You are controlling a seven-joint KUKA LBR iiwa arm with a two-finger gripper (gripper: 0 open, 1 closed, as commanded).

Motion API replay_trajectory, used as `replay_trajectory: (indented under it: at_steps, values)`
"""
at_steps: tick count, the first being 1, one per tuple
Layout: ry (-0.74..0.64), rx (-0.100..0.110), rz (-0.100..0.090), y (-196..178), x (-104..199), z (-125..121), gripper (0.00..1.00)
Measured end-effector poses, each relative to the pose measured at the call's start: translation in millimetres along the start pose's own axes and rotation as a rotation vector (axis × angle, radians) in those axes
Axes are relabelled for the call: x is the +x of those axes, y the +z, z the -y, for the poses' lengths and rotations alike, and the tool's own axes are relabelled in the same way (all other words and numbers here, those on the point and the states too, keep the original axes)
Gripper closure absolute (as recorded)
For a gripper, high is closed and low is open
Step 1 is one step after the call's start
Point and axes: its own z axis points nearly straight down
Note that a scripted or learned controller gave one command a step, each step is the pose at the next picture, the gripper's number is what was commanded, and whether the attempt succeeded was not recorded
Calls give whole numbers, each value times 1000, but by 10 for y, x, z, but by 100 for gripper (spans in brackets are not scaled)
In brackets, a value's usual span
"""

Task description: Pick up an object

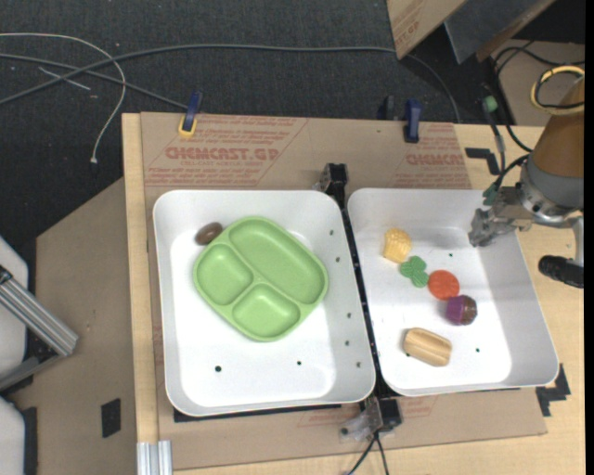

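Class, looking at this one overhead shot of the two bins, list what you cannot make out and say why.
- Gripper, camera view: too small and blurred to read its state.
- Arm: cut off by the right edge.
- Brown object beside the green tray: too small to identify.
- Right bin, near corner: runs behind the black bracket.

A cardboard sheet (278, 148) printed with red lettering covers the table, held at its far edge by a blue-and-yellow clamp (191, 113) on the left and a blue clamp (412, 121) on the right. White cables (65, 70) trail over the dark floor far left. A cardboard box (422, 20) sits at the far right, a metal rail (32, 311) at the left
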Motion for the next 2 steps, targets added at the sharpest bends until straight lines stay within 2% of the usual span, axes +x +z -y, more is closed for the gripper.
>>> replay_trajectory:
  at_steps: [2]
  values:
    - [0, -4, 1, -895, 29, 27, 100]
